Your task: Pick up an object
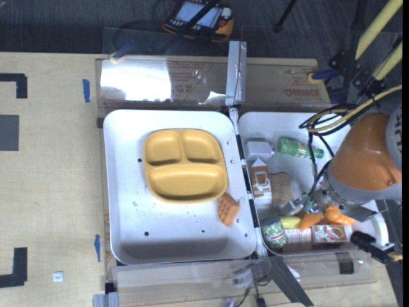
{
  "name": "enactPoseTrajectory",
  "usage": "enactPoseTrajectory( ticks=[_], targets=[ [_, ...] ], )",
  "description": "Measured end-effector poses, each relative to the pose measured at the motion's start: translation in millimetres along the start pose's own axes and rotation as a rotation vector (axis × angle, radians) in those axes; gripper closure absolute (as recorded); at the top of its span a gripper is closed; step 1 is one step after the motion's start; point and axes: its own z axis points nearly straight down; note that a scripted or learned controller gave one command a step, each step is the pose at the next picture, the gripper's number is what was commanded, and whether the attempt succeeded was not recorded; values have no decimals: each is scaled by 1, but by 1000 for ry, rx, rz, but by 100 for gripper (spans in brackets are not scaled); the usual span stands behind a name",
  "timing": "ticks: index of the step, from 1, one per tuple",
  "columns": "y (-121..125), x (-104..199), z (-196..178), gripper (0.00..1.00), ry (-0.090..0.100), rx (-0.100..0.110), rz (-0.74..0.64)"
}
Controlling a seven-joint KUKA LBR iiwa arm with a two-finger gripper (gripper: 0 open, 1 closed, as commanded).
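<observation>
Left bin [121, 190]: yellow divided tray [185, 165] centre, orange snack [227, 210] by right wall. Right bin [255, 123]: green bottle [295, 148], small carton [261, 181], jar [275, 233], carrot [310, 220] crowded near front. Hand [305, 204] low over clutter; grip state cannot tell.

The arm [365, 155] reaches in from the right, orange-banded wrist angled steeply downward

Claw [311, 204]: buried under the orange wrist band, finger state unreadable.
Arm [370, 158]: cut off by the right edge.
Right bin [255, 123]: right side hidden beneath the arm.
Brown carton [261, 183]: label print too small to read.
</observation>
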Motion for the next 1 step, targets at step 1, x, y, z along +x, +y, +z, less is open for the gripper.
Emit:
enactPoseTrajectory(
  ticks=[1],
  targets=[
    [1,-1,-10,100,-1,-2,1]
  ],
)
